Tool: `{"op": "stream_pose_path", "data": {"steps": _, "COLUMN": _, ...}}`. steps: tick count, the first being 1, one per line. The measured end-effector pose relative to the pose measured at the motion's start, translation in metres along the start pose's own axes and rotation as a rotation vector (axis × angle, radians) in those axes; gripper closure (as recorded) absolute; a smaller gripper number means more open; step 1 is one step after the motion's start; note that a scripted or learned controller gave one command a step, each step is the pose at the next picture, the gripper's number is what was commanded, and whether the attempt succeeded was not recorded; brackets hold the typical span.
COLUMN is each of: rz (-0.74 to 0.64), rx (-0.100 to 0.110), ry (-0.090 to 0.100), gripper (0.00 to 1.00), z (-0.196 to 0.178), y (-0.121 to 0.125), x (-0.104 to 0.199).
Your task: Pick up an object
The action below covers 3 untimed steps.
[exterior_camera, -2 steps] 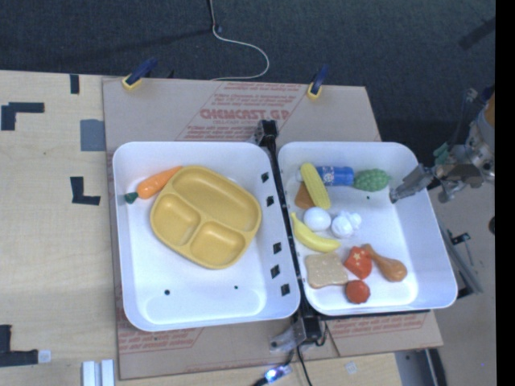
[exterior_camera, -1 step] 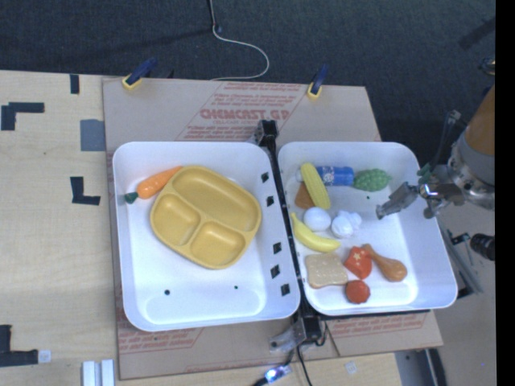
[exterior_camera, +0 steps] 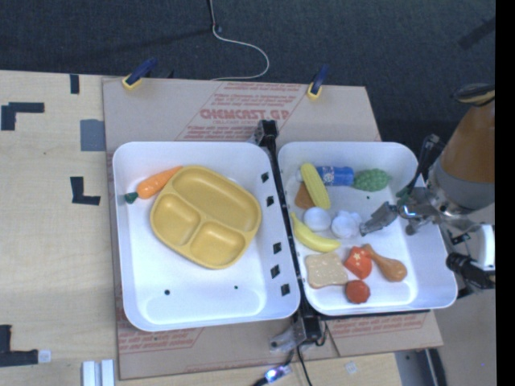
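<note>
The right bin holds several toy foods. Among them are a corn cob, a blue can, a green leafy piece, a banana, two white pieces, a toast slice, a red pepper, a drumstick and a small tomato. My gripper hangs over the right half of this bin, just right of the white pieces and above the drumstick. Nothing is visibly held in it.
The left bin contains a yellow divided plate and a carrot at its upper left. A black divider joins the two bins. The arm's body stands past the right bin's right rim.
</note>
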<state>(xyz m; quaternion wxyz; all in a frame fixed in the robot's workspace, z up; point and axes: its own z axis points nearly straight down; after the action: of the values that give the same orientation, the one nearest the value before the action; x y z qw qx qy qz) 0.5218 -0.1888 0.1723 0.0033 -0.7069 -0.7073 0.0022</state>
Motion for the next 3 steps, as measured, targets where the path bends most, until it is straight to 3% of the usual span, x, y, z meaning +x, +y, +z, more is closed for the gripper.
{"op": "stream_pose_path", "data": {"steps": 1, "rz": 0.001, "rx": 0.000, "ry": -0.001, "gripper": 0.00, "z": 0.059, "y": -0.006, "x": -0.007}}
{"op": "stream_pose_path", "data": {"steps": 2, "rz": -0.001, "rx": -0.006, "ry": -0.002, "gripper": 0.00, "z": 0.089, "y": -0.006, "x": -0.006}}
{"op": "stream_pose_path", "data": {"steps": 3, "rz": -0.001, "rx": -0.008, "ry": -0.003, "gripper": 1.00, "z": 0.077, "y": -0.005, "x": -0.006}}
